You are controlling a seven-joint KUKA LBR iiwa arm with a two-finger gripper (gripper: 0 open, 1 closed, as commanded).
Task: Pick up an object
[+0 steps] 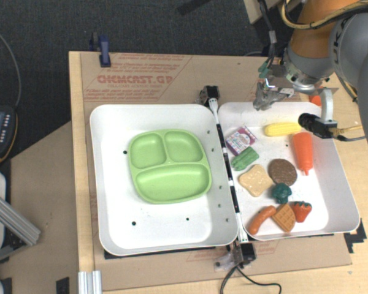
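Bench: brown board [141, 78] carrying two white bins side by side; dark floor behind.
Landmark: right bin [346, 192].
Left bin [110, 188]: one green divided plate [168, 165].
Toys, ten in the right bin: purple packet [240, 139], corn cob [282, 128], carrot [303, 152], green pickle [245, 158], toast slice [254, 180], brown cookie [283, 171], teal piece [281, 192], sausage [260, 219], waffle [284, 217], strawberry [302, 209].
Gripper [265, 98]: above the right bin's far-left corner, nothing between its fingers; their spread I cannot tell.
Progress: nothing lifted; choosing, grasping and raising remain, I judge.
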